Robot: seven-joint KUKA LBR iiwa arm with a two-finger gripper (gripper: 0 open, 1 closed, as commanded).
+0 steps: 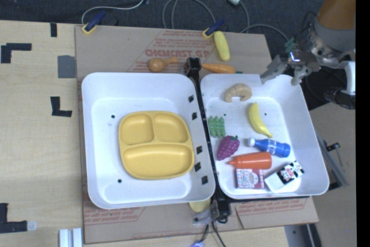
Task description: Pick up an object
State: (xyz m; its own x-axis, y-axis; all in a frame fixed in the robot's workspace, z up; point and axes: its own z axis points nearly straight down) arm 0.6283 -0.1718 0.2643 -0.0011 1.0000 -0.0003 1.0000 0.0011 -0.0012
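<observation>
Leftward, a yellow divided plate (156,143) sits in the left bin (92,124); the right bin (309,130) holds 1 banana (258,119), a blue bottle (270,146), grapes (227,147); the gripper (282,73) hovers over its far right corner, fingers spread, holding nothing; crowded items risk a glancing, failed grasp.

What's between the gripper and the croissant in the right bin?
Nothing visible. The gripper is at the right bin's top right corner, fingers open, and the croissant lies to its left on bare bin floor. The nearest other item, the banana, sits below that line, apart from the croissant.
</observation>
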